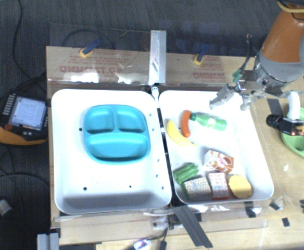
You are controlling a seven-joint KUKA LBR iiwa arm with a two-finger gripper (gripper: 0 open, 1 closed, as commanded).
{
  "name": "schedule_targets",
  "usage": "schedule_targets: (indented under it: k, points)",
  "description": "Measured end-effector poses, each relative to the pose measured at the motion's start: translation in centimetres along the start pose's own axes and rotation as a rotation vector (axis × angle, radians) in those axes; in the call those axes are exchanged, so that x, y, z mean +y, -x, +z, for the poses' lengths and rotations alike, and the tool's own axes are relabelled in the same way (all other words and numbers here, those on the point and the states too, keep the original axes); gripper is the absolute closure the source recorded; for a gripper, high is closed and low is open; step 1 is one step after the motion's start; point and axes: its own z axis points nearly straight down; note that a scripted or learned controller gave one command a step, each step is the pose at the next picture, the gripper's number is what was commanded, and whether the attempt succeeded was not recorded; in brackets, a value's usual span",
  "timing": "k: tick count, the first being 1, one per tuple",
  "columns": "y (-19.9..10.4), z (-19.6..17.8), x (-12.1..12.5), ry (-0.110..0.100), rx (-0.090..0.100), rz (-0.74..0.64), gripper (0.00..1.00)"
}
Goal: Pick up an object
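My gripper (231,101) hangs over the far right corner of the right bin (245,139), its two fingers spread open with nothing between them. Just below and left of it lies a green bottle (209,121), beside an orange-red sausage (185,123) and a yellow banana (175,133). Toward the bin's near side sit a green vegetable (186,171), a patterned carton (218,162), two small boxes (208,185) and a yellow block (240,186).
The left bin (68,181) holds a blue divided plate (116,132). A metal post (157,56) stands behind the divider between the bins. A handheld device (23,117) lies on the floor at left; a green item (298,139) sits at right.
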Motion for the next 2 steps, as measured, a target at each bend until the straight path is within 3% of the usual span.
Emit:
schedule_targets:
  k: [1,2]
  points:
    - [-3.1,16.8,-0.9,0.003,0.0,-0.041,0.0]
    - [-3.2,18.0,6.9,0.007,-0.007,-0.032,0.0]
